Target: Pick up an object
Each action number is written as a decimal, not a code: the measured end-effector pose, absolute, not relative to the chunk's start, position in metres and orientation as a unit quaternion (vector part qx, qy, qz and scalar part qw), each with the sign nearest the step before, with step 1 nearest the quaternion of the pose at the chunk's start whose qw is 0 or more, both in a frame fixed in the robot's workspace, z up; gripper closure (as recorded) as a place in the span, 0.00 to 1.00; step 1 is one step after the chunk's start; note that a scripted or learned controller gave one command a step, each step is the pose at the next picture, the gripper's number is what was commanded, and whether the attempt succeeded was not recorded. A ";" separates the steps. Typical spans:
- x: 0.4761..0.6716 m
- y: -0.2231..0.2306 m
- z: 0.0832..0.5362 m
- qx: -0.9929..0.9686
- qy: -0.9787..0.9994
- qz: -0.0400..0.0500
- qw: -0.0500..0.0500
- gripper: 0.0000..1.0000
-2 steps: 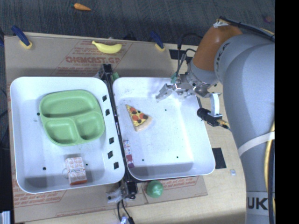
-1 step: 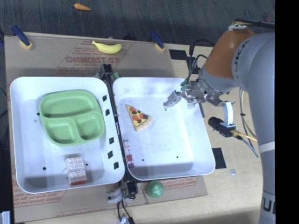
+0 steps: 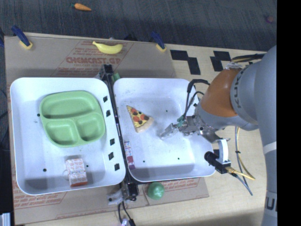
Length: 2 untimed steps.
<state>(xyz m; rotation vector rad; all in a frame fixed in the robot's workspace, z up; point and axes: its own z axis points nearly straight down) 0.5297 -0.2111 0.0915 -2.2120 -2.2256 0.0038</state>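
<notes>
**Camera view: gripper low in the right bin**

The gripper (image 3: 168, 132) sits in the right bin (image 3: 155, 171), its fingers slightly parted and holding nothing. The pizza slice (image 3: 138, 118) lies just to its left, apart from it. In the left bin (image 3: 28, 185) are a green tray (image 3: 71, 117) and a packet (image 3: 75, 171).

This is looking like a robotics lab: an industrial arm (image 3: 244, 98) is reaching over a table (image 3: 188, 62) covered in printed cardboard, clamps (image 3: 22, 37) are pinning it down left of the end effector (image 3: 168, 132), and cables (image 3: 242, 166) are trailing beside two white bins (image 3: 19, 140).
</notes>
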 end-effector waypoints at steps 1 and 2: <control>0.476 -0.211 0.129 -0.705 -0.710 0.001 0.001 0.00; 0.565 -0.208 0.091 -0.704 -0.710 0.001 0.001 0.00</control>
